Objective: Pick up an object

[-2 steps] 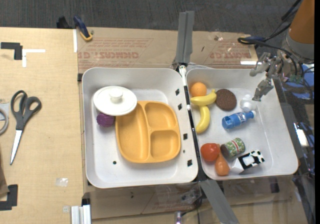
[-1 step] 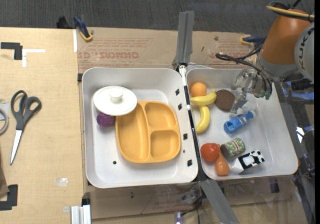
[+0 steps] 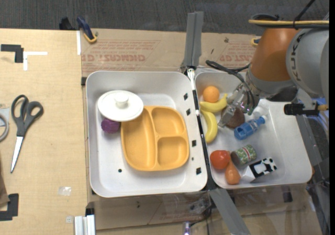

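The gripper (image 3: pixel 236 109) reaches into the right bin (image 3: pixel 293 150) and sits low over a dark brown object (image 3: pixel 234 119) beside the two bananas (image 3: pixel 210 119); whether it grips that object cannot be told. The object looks small, rounded and dull brown, partly hidden. An orange (image 3: pixel 211 94) lies behind the bananas, and a blue bottle (image 3: pixel 248 127) lies just beside the object.

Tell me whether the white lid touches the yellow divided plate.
Touching: the camera view shows the white lid overlapping the yellow divided plate at its upper-left rim, no gap between them.
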`<state>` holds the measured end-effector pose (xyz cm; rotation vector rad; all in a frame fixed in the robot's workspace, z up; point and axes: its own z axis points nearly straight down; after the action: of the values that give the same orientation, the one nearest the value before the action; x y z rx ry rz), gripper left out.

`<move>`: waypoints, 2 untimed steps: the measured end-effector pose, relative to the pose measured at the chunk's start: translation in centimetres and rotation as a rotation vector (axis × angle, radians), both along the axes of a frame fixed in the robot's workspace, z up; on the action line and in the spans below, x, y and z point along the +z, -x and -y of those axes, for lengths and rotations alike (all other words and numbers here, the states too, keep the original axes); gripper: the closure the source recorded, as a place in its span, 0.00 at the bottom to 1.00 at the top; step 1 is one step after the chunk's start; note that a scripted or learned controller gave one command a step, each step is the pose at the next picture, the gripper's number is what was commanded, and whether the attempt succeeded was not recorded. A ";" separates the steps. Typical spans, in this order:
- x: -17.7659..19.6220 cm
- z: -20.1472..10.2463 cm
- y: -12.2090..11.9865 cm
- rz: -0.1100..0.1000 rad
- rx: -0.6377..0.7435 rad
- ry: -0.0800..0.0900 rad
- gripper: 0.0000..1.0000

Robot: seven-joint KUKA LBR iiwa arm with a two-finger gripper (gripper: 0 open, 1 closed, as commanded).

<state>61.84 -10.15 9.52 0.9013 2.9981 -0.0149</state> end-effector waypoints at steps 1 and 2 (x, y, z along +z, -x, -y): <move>-0.3 3.0 3.2 -0.006 0.000 -0.011 0.00; -0.3 2.0 8.9 -0.006 -0.075 -0.012 0.00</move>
<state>52.95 -12.19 9.21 1.0168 2.9710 -0.0010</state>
